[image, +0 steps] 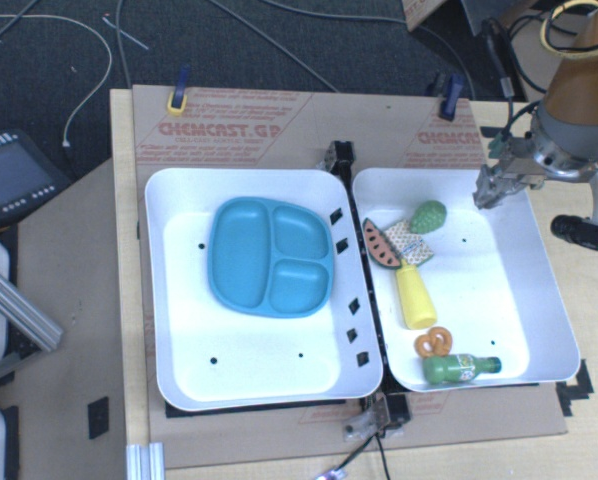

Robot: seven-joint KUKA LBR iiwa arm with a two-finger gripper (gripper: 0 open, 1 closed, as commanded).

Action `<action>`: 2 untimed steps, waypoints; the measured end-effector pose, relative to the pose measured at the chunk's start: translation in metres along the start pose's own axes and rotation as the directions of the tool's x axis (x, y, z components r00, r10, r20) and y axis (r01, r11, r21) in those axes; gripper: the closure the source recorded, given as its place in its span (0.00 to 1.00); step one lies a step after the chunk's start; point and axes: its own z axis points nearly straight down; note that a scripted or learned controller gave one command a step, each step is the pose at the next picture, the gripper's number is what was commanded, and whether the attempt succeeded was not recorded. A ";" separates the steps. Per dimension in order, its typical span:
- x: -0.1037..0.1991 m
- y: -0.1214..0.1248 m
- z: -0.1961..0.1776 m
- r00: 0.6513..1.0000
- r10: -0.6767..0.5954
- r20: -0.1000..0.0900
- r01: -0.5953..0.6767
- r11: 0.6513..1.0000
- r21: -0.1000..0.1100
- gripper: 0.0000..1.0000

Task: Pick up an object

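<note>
The scene is lit evenly and brightly from overhead — the two white bins [359, 268] are rendered near overexposed, with little surface detail kept. Soft, short shadows are cast under the blue plate [271, 257] and the small items on the right. Mild softness is seen throughout; the dark floor [59, 28] at far left is underexposed — slight bowing is noted at the edges.

Smooth white plastic bins [249, 373], faintly glossy. Matt blue plastic plate [271, 256]. Glossy green plastic bottle [459, 368]. Matt brown printed cardboard [279, 123] beneath. Dull grey metal on the gripper [491, 194].
</note>
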 end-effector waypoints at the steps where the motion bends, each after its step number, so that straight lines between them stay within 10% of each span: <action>1: 0.000 0.002 -0.053 1.000 -0.002 0.000 0.002 1.000 -0.002 1.00; 2: 0.046 0.003 -0.044 1.000 -0.005 -0.004 0.005 1.000 0.007 1.00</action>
